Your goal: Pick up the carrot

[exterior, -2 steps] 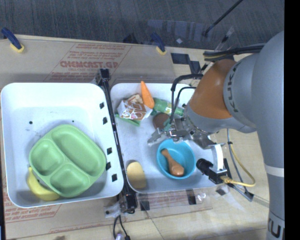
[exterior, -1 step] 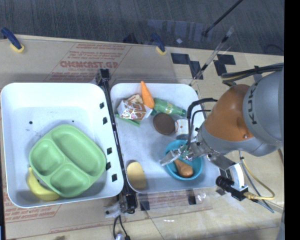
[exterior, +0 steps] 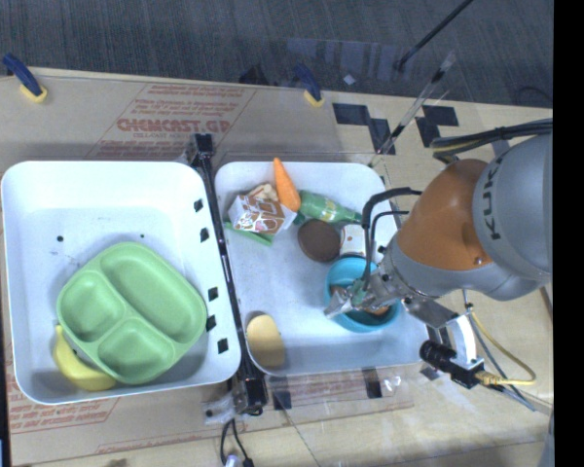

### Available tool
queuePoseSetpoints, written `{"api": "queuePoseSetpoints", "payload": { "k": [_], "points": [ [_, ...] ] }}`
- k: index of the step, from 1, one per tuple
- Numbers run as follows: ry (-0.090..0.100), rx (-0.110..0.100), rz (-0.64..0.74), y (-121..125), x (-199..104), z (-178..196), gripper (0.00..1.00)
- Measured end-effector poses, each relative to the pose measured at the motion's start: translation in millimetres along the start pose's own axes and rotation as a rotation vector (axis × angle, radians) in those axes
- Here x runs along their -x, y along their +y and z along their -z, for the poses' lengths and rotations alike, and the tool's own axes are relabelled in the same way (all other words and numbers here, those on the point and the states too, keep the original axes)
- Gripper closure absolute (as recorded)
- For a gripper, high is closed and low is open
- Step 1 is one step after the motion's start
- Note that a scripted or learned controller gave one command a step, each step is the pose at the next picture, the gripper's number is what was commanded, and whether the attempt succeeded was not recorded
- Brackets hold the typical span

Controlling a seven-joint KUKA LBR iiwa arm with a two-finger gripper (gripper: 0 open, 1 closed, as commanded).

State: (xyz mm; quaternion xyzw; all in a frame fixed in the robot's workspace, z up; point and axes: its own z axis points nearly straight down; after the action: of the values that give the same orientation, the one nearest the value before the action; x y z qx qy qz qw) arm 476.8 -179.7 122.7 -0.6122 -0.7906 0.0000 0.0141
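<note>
The orange carrot lies at the far edge of the right bin, next to a snack packet. My gripper hangs low over a blue bowl at the bin's near right, well away from the carrot. The wrist with its orange band covers the bin's right side. Nothing orange shows at the gripper.
A green wrapped item and a brown round object lie between the carrot and the bowl. A tan cup stands at the right bin's near left corner. The left bin holds a green divided plate over a yellow object.
</note>
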Motion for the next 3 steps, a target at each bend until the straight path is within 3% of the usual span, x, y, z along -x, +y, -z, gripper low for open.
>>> {"api": "queuePoseSetpoints", "payload": {
  "k": [1,2,3],
  "points": [
    [-0.022,0.015,0.085,5.6,-24.5,88.4,1.00],
    [-0.018,0.015,-0.437,5.1,-31.7,153.1,1.00],
    [-0.020,0.017,-0.367,10.3,-56.1,205.9,1.00]
  ]
}}
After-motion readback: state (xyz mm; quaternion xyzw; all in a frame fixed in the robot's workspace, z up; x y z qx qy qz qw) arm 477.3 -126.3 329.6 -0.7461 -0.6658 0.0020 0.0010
